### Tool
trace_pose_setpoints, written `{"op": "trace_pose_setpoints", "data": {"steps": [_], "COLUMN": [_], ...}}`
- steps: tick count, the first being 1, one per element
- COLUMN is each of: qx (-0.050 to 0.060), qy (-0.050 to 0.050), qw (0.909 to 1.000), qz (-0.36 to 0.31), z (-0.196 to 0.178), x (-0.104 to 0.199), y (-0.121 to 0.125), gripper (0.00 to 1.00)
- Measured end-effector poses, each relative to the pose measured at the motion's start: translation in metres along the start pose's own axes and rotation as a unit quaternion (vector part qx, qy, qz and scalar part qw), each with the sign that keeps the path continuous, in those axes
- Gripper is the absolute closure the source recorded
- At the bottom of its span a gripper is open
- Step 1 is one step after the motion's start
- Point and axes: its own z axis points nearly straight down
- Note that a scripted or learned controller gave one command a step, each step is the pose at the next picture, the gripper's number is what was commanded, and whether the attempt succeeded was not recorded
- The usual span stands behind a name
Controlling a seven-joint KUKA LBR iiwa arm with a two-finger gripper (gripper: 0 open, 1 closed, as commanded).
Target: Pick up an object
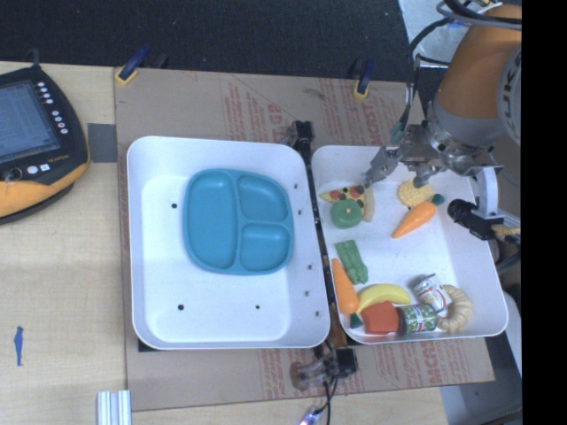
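From the camera above the bench, you have the claw hanging over the far end of the right bin, its two fingers spread apart with nothing between them. Just beside its right finger lies the carrot, the nearest thing for you to take and the likeliest target; it rests on the bin floor next to a small yellow piece.

You should expect the carrot to be light, stiff toy plastic with a smooth, slippery skin, so it may squirt out of a pinch made near the tip. Take it across the thick half, close to the stem end, where the sides run nearly parallel.

Its long axis lies on a slant: the thick end points up and to the right in this view, the tip down and to the left. Turn the fingers so they close across that line, not along it.

The other toys, a banana, a can and a green pod, crowd the near end and sit well apart from the carrot. The left bin holds a blue divided plate.
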Motion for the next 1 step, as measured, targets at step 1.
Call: {"op": "trace_pose_setpoints", "data": {"steps": [1], "qx": [-0.001], "qy": [-0.001], "qw": [1.0000], "qz": [0.000], "z": [0.0990], "x": [-0.0195], "y": [-0.0146], "gripper": [0.00]}}
